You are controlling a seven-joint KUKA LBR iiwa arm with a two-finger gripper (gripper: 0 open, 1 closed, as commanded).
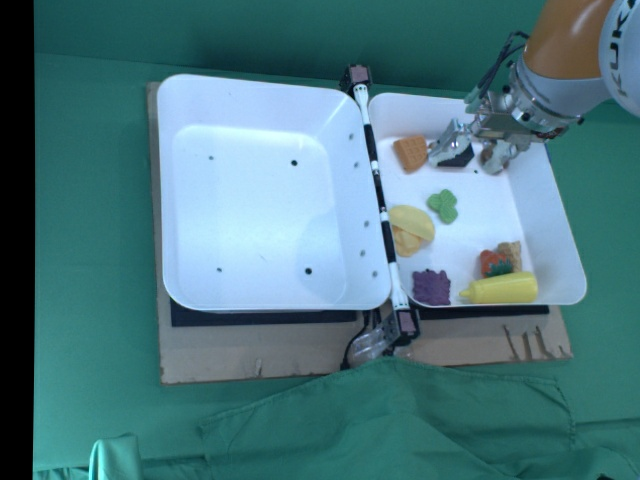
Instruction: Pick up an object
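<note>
In the right bin (560, 238), the end effector (468, 148) hovers at the far end, beside an orange waffle toy (411, 153); whether it is released or clenched, I cannot tell. The toy looks light, stiff; pinch its flat edges.

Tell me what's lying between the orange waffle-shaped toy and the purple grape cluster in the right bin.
In the camera view, the yellow taco-shaped toy lies between the orange waffle-shaped toy and the purple grape cluster.

Orange waffle-textured piece (410, 153), flat on right bin floor, upper left, just beside the fingers (447, 145)
</note>
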